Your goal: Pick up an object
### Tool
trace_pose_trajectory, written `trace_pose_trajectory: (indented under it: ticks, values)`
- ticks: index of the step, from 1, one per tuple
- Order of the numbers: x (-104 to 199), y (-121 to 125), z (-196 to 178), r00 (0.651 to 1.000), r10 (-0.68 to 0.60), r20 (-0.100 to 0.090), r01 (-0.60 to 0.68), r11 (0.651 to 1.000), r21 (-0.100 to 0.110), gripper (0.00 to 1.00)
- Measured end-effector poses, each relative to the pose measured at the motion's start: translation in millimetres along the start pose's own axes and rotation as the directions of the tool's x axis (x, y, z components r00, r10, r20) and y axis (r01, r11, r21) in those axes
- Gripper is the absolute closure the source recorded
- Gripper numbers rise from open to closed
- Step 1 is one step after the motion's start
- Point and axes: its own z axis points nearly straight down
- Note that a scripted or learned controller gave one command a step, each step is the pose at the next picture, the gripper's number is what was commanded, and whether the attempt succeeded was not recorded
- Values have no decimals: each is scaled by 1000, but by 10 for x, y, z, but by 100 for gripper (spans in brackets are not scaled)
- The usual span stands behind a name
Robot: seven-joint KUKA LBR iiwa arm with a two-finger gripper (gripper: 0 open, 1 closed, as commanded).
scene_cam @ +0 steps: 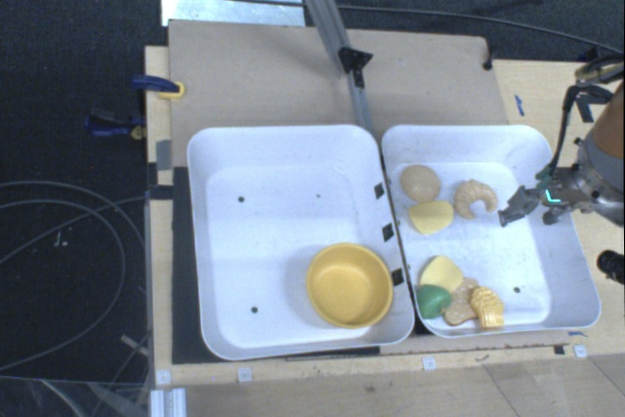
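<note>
Beside the croissant, on its right: gripper (pixel 530 206), two dark fingers spread apart, nothing between them, hovering over the right bin's floor.
Arm (pixel 605 161): grey, entering from the right of the croissant.
Croissant (pixel 476 196): tan, curved, in the right bin (pixel 566 298), near its back wall.
Round bun (pixel 421 182): just left of the croissant.
Pale yellow piece (pixel 431 218): below-left of the croissant, close by.
Cluster, well below the croissant: yellow piece (pixel 440 271), green piece (pixel 435 299), tan piece (pixel 459 304), ridged yellow piece (pixel 486 307), touching one another.
Yellow bowl (pixel 350 284): upright, in the left bin (pixel 225 210), far left of the croissant.
</note>
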Motion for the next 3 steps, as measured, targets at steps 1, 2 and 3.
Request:
trace_pose_trajectory:
  ticks: [1,2,3]
  values:
    - [0,0,-2,1000,0,0,0,1000,0,0]
    - [51,0,617,1000,4,-1,-4,1000,3,0]
    - [56,-3,1119,1000,5,-1,-5,1000,2,0]
